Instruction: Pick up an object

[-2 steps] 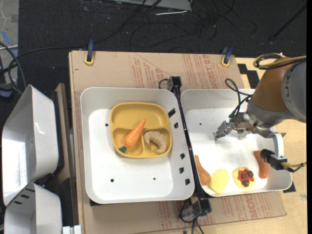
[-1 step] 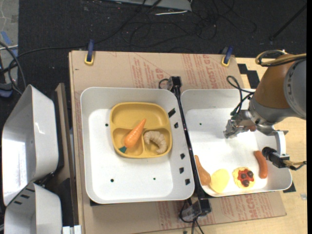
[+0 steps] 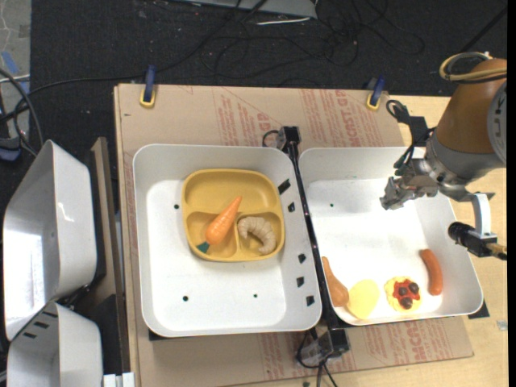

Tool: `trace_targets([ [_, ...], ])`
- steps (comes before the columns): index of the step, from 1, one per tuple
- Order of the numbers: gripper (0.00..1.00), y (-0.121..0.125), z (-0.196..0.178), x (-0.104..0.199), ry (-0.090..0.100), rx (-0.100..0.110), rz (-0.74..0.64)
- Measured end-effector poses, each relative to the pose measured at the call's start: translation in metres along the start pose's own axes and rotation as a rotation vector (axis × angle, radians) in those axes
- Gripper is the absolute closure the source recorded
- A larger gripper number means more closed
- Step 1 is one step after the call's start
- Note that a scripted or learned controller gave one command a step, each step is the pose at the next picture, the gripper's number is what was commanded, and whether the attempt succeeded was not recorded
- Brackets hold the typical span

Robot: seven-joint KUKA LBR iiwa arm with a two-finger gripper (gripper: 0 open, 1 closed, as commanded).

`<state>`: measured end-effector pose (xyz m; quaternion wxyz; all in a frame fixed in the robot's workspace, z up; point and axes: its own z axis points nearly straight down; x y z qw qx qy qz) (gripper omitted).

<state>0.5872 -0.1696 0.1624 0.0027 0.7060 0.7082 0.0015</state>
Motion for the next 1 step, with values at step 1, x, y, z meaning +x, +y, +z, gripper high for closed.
trace_targets([
  [1, 1.00, 0.0032, -0.0623, -0.0068, -0.001, -0.001, 0.001],
])
